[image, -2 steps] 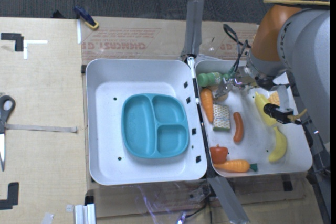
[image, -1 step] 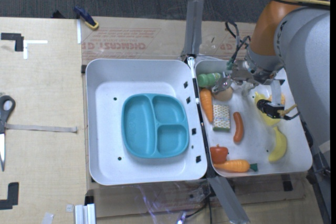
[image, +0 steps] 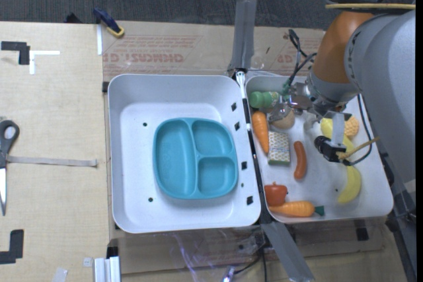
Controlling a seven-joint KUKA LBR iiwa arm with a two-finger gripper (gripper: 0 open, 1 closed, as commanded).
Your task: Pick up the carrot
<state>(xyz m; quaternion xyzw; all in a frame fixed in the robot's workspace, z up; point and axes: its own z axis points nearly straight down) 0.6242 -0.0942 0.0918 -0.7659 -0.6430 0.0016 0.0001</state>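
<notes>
From the camera view I see two carrots in the right bin point(image: 370, 205): one point(image: 260, 131) against its left wall, another point(image: 291, 209) at its near edge. The gripper point(image: 291, 105) hovers beside the first; grip state unclear. Approach step; descent comes next.

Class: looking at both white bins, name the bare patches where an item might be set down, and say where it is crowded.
Left bin: white floor around the blue divided plate. Right bin: crowded; small gap between sausage and banana.
</notes>
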